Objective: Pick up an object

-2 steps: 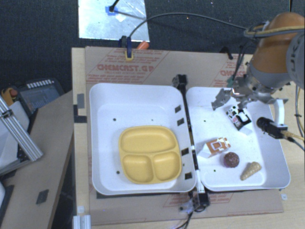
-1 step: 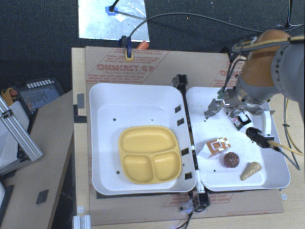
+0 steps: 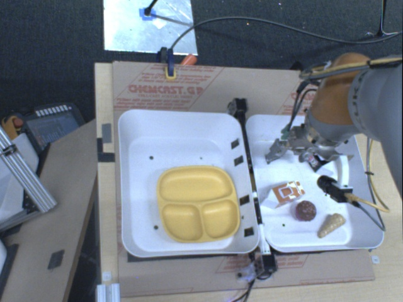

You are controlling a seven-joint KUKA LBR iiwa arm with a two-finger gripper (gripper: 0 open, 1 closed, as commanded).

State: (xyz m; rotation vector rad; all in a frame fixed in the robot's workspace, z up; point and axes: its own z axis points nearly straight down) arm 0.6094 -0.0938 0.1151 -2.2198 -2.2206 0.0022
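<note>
Camera view, looking down on the bench. Two shallow white bins sit side by side on a cardboard sheet (image 3: 189, 87) with red print.

Left bin (image 3: 145, 137): holds one yellow tray (image 3: 198, 203) with three compartments. It lies flat in the near right part of the bin, close to the wall shared with the other bin.

Right bin (image 3: 267, 128): holds three small items, all in its near half.
- An orange-and-white packet (image 3: 288, 192) lies near the left wall.
- A brown ball (image 3: 306, 211) lies just beside the packet, on its near right side; whether the two touch cannot be told.
- A tan cone (image 3: 331, 225) lies on its side to the right of the ball, near the bin's near wall and apart from the ball.

The arm (image 3: 374, 106), grey with an orange band (image 3: 334, 99), enters from the right over the far right part of the right bin. The gripper (image 3: 277, 150) points leftward over the far left part of that bin's floor. It stands farther back than the packet and apart from all three items. Whether the jaws are apart or together cannot be told from this angle.

A dark strip (image 3: 245, 162) runs along the joint between the two bins.
</note>
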